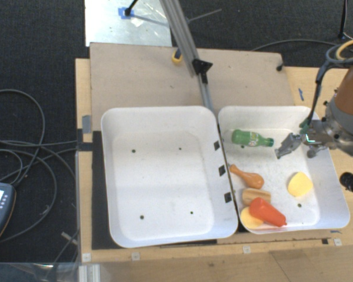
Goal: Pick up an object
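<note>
The right bin (326, 216) holds a green bottle (251, 138) lying on its side near the back, a yellow lemon-like piece (300, 184), an orange drumstick-shaped piece (246, 175), a hot dog bun (256, 195), a red-orange cone (267, 212) and a pale yellow piece (249, 218) at the front. My gripper (300, 147) hangs over the back right of this bin, between the bottle and the yellow piece. Its two fingers are spread apart with nothing between them.
The left bin (159, 175) sits beside the right one, with a shared dividing rim between them. A grey pole (182, 28) slants across the back of the bench. Cables lie on the floor to the left.
</note>
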Robot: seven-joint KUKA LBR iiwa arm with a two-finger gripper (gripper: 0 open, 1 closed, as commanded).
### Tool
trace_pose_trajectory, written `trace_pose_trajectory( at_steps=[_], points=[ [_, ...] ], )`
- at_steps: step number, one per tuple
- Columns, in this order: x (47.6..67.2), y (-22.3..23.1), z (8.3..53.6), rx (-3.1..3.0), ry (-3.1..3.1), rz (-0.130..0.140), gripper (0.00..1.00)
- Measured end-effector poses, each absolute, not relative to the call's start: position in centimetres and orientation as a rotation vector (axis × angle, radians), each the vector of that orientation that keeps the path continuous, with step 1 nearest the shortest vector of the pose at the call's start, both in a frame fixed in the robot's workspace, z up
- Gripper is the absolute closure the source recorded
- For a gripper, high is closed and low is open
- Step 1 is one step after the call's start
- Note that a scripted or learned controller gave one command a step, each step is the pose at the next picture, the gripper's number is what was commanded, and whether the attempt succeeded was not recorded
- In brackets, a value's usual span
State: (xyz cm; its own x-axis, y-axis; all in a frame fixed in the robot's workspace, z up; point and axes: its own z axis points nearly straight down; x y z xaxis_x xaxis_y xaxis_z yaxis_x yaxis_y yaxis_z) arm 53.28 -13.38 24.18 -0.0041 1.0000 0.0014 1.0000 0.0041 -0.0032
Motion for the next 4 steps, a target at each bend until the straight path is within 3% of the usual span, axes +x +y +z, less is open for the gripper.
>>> trace_pose_trajectory(
  at_steps=[1, 4],
  points=[
    [53.4, -13.4, 24.4, -2.219, -2.225, -0.002, 0.0],
    [55.3, -13.2, 10.0, -2.216, -2.222, 0.002, 0.0]
  ],
)
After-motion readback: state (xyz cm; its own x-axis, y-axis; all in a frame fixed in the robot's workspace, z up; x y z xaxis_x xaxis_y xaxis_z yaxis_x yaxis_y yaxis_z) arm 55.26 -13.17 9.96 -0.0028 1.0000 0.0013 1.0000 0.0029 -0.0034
